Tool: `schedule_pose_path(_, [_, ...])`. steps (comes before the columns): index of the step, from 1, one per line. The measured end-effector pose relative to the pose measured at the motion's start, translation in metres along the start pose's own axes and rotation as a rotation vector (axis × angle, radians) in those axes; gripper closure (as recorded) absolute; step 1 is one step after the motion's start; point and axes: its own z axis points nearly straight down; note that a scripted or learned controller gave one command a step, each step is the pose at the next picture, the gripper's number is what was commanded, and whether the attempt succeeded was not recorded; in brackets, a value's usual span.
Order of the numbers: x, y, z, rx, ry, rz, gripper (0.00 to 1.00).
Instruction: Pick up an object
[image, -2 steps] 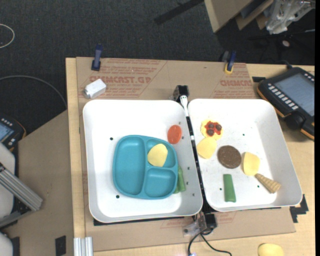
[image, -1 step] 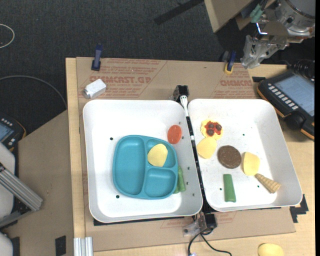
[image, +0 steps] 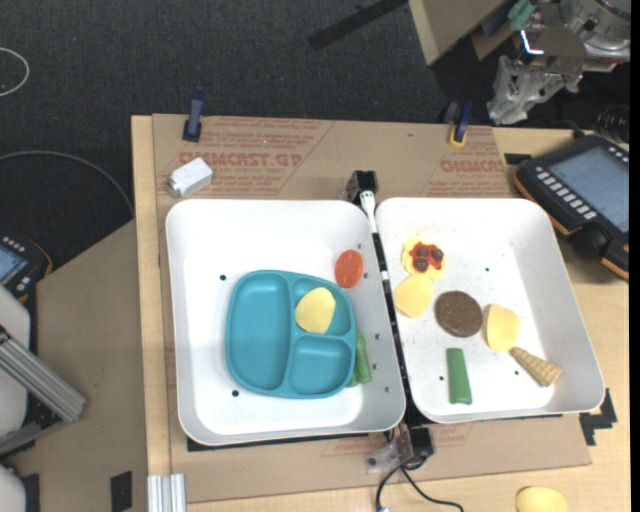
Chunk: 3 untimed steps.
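My gripper hangs high at the top right, beyond the far edge of the bench and well away from both bins, with nothing seen in it. The right bin holds a yellow round with red topping, a yellow piece, a brown disc, another yellow piece, a cone and a green stick. In the left bin lies a teal divided plate with a yellow piece on it. An orange-red item and a green strip lie beside the plate.
A small white block sits on the cardboard at the far left. Blue clamps grip the board's far edge. A black pendant with a screen lies right of the right bin. A yellow object rests at the bottom right.
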Motion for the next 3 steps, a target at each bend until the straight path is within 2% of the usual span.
schedule_pose_path(1, [-0.002,0.025,0.111,0.02,0.003,0.002,1.0])
schedule_pose_path(2, [0.044,0.027,-0.1,-0.017,0.002,-0.005,1.0])
schedule_pose_path(3, [0.006,-0.02,0.063,0.026,0.002,0.006,1.0])
